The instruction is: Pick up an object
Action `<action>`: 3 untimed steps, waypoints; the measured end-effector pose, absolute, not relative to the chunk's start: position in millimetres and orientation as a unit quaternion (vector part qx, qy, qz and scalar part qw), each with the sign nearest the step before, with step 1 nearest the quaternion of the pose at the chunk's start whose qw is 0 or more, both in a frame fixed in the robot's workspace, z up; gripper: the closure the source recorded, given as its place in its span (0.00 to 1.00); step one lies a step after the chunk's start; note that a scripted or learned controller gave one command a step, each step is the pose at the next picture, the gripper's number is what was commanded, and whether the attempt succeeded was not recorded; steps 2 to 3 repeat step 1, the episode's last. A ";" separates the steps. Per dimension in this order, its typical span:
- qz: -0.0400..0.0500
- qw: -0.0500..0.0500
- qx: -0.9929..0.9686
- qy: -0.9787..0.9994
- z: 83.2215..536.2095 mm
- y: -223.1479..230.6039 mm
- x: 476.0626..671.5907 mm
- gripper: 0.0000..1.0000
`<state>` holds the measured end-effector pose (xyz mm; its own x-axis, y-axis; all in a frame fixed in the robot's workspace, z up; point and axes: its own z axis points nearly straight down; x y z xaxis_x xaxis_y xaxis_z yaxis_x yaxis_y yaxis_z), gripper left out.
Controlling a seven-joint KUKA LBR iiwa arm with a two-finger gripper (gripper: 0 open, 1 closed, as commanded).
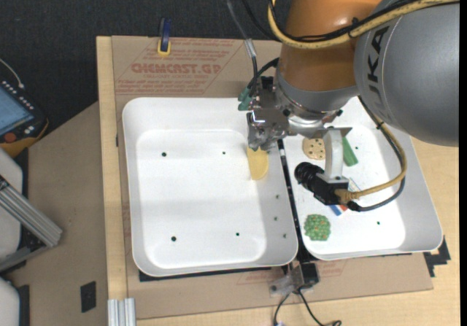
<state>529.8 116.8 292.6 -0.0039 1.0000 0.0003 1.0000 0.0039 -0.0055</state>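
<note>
My gripper [257,146] hangs over the right side of the left bin [146,171], close to the wall between the two bins. A pale yellow soft-looking piece [257,165] sits between its fingers and dangles just below them, above the bin floor. The big orange and grey wrist covers the back of the right bin [416,208]. In that bin lie a round tan cracker with dark dots [314,146], a green stick [349,151] and a knobbly green ball [317,227].
A small blue and red thing [338,208] peeks out by the wrist hardware in the right bin. Both bins rest on a cardboard sheet [182,62] with a blue clip [165,33] at its back edge. The left bin's floor shows only small dark dots.
</note>
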 end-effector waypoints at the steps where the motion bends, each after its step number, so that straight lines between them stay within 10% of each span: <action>1: 0.001 0.001 -0.707 -0.707 294.9 114.6 529.7 0.00; 3: 0.001 0.001 -0.707 -0.707 294.9 114.6 529.7 0.00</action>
